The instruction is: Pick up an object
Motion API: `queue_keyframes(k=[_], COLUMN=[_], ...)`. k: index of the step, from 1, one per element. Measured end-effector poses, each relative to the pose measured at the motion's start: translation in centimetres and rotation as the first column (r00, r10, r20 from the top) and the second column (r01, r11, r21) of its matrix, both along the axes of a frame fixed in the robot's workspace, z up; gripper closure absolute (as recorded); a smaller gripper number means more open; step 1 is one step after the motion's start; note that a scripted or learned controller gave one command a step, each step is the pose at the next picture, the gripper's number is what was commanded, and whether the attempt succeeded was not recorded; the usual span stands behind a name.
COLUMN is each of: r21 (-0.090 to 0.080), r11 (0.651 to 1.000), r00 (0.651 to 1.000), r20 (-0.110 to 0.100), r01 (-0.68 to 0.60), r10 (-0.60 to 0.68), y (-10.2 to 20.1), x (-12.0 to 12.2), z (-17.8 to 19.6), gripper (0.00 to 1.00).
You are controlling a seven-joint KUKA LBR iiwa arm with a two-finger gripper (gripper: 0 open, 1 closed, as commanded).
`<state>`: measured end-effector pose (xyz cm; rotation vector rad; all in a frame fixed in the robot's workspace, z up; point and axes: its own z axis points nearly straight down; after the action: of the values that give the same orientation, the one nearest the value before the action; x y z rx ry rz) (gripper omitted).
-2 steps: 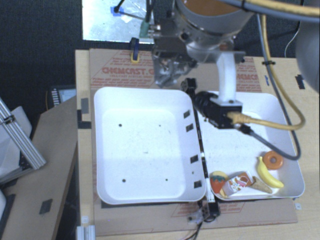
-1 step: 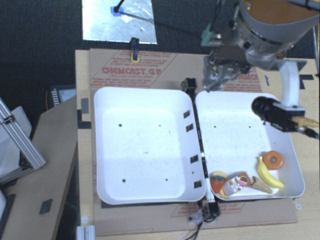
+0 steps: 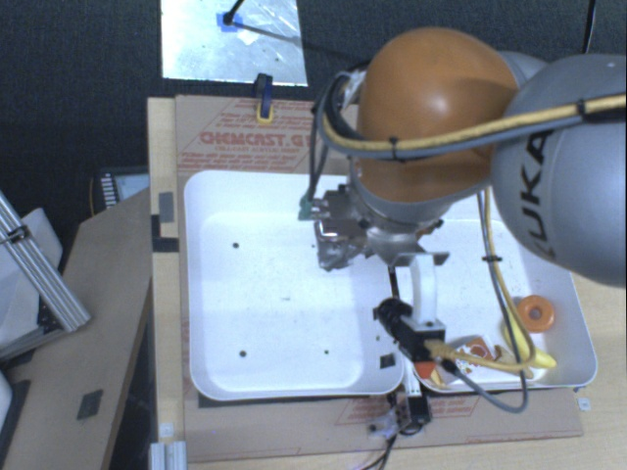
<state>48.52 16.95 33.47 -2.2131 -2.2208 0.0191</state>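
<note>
Orange marks one ring, which lies in the right bin of two white bins. One red-orange object, partly hidden, is seen left of the ring and slightly nearer the camera. One gripper is held well left of the ring, above the left bin. How far it is opened, and whether anything is held, cannot be told.
</note>
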Motion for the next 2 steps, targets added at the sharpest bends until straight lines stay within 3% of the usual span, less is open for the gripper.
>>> queue_keyframes(k=[1, 2], r21=[0.005, 0.006], r11=[1.0, 1.0], r00=[1.0, 1.0], r20=[0.016, 0.018], r01=[0.002, 0.003], r10=[-0.002, -0.003], y=[-0.1, 0.0], x=[0.2, 0.3], z=[2.0, 3.1], gripper=[1.0, 1.0])
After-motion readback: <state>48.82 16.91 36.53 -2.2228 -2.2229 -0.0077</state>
